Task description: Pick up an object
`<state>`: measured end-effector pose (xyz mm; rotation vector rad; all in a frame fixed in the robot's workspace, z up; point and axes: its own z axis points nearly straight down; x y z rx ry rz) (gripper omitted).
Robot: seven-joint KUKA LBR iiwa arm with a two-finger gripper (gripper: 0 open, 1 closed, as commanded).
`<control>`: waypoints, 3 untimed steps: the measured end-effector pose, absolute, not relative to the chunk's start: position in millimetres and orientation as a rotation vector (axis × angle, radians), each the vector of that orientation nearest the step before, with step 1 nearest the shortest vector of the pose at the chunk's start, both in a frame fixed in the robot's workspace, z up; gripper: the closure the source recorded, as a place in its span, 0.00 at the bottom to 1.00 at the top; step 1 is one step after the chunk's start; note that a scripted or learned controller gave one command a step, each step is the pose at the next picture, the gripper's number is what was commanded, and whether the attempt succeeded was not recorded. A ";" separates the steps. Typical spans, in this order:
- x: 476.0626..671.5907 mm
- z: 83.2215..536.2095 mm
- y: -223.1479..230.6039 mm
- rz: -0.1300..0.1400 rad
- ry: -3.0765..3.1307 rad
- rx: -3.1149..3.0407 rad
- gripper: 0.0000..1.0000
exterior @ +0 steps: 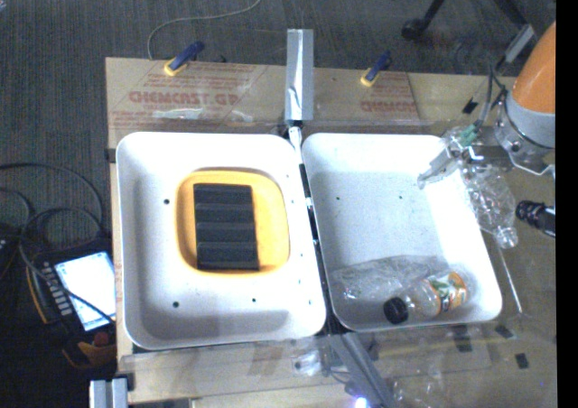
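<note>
End effector (grip state unclear) hovers at the right bin's upper-right rim, plastic bottle well below it.

A brown desk with red letters on top. Carries two white bins side by side, touching: left bin, right bin. Two blue-and-yellow clamps at the far edge: one, another. A metal post between them.
</note>
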<state>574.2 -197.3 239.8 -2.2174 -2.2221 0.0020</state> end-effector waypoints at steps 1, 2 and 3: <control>483.3 134.3 -222.2 0.001 -2.204 -2.232 0.00; 530.9 255.4 -156.9 0.004 -1.742 -2.615 0.00; 483.1 194.4 -157.4 0.005 -1.819 -2.557 0.00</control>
